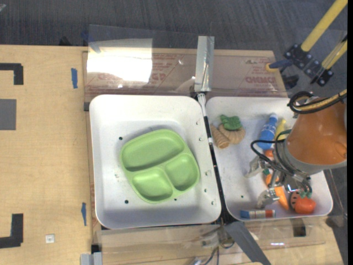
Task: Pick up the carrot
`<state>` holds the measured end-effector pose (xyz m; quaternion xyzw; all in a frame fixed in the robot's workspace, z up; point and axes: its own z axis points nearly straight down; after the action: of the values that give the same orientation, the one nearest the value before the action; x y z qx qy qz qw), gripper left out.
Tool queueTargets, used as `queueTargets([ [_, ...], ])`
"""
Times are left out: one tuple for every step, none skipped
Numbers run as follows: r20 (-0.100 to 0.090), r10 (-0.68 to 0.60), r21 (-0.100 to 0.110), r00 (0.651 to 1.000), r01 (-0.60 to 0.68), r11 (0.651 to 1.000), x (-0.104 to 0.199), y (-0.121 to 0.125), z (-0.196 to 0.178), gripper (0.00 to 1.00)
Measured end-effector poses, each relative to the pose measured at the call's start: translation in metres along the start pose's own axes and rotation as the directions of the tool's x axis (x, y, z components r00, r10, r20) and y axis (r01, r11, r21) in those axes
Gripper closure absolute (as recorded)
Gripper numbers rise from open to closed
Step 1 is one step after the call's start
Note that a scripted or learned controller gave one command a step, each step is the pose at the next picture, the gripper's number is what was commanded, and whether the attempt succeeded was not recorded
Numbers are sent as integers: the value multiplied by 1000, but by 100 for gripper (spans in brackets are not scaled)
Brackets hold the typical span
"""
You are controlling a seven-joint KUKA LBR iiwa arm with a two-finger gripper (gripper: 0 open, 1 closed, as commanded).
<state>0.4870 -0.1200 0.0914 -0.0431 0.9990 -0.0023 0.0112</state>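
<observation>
The carrot (282,197) is an orange piece lying near the front of the right bin (237,195), partly hidden under my gripper. My gripper (271,182) hangs low over the right bin's front right part, directly above and against the carrot. The arm's orange band (317,139) covers much of the wrist and hides the gripper's upper part. Whether the carrot sits inside the gripper is hidden from this angle.
A green divided plate (160,164) lies in the left bin (105,120). The right bin also holds a blue bottle (268,128), a tan piece with a green top (229,130), a round orange-red toy (304,205) and a marker (257,214) by the front wall.
</observation>
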Motion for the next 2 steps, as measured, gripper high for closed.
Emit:
queueTargets([
  [8, -2, 2, 1000, 2, 1000, -3, 1, -12, 100],
  [6, -2, 1, 1000, 2, 1000, -2, 1, -11, 0],
])
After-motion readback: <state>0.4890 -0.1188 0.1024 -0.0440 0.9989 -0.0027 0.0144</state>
